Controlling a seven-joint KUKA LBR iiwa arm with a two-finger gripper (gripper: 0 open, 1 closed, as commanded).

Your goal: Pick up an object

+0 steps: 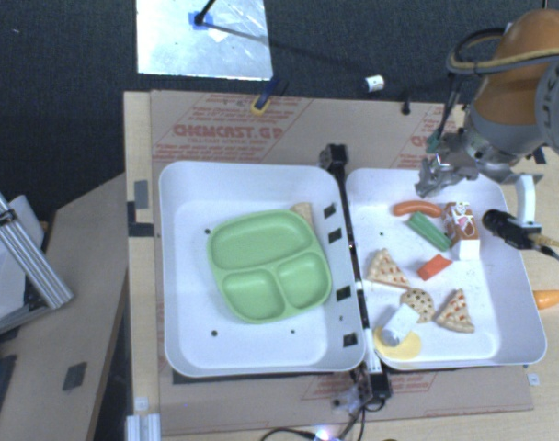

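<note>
dark blue carpet surrounds a pale wooden bench [96,237] topped with a printed cardboard sheet, on which two shallow white bins sit side by side. left bin [188,338] carries a green divided plate [266,265], with a tan bit of something peeking out past the plate's far rim. right bin [509,338] holds the candidates for picking: an orange-red sausage [417,208] near the far wall, a green strip [429,231] just beside it, a small carton with red markings [462,224], an orange block [435,266], two pizza slices [385,269] and [455,311], a speckled cookie [416,302], a white cube [401,321] and a yellow wedge [399,344] at the near edge. the gripper [434,175] hangs over the far part of the right bin, just above and beyond the sausage, on the grey arm with its orange band [528,39]. whether it is released or clenched i cannot tell at this slant and size; nothing is visible between its tips. judging from this, no object has been lifted yet: every toy lies on the bin floor. what seems left is the whole grasp — descend, close on something, most likely the sausage by nearness, and raise it clear.
</note>
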